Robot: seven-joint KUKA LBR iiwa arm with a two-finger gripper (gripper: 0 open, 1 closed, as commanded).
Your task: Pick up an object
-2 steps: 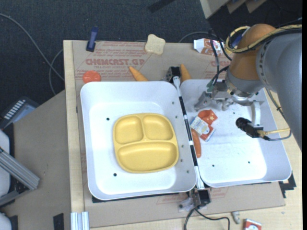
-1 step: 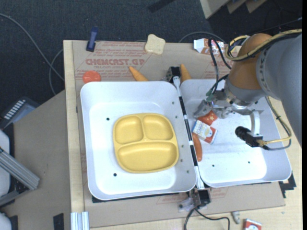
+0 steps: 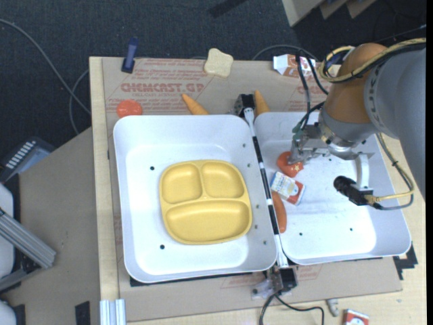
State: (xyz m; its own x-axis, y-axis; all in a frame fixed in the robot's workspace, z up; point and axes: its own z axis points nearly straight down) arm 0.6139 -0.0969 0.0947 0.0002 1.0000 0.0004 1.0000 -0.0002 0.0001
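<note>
Dark carpet floor, cardboard-topped bench [image 3: 169, 80] carrying two shallow white bins side by side.

Start at the pincer [image 3: 298, 153]: it's low in the right bin [image 3: 352, 239], near that bin's left wall, tip right at a small red-orange object [image 3: 291, 164]. You can't call the pincer wide or narrow from this angle; the wrist and cabling cover it, so I cannot tell. Nothing is visibly clamped in it. The red-orange thing looks to be sitting on the bin floor, touching or just under the tip.

Moving out: just below that object lies a small white packet with red print [image 3: 287, 187], tilted. Below-left of the packet, an orange carrot-like piece [image 3: 279, 213] lies along the divider between the bins. Rest of the right bin floor is bare white.

Left bin [image 3: 135, 181] holds a yellow three-compartment tray [image 3: 204, 200], flat and centred, well apart from the arm.

Outside the bins on the bench: a bread-slice toy [image 3: 218, 61], another orange carrot piece [image 3: 194, 105], a blue marker-like item [image 3: 129, 55].

Progress, my read: approach done, arm is at grasp height on the red-orange object. Closure unconfirmed, lift not yet done. Watch for the packet getting nudged, it's just beside the target.
</note>
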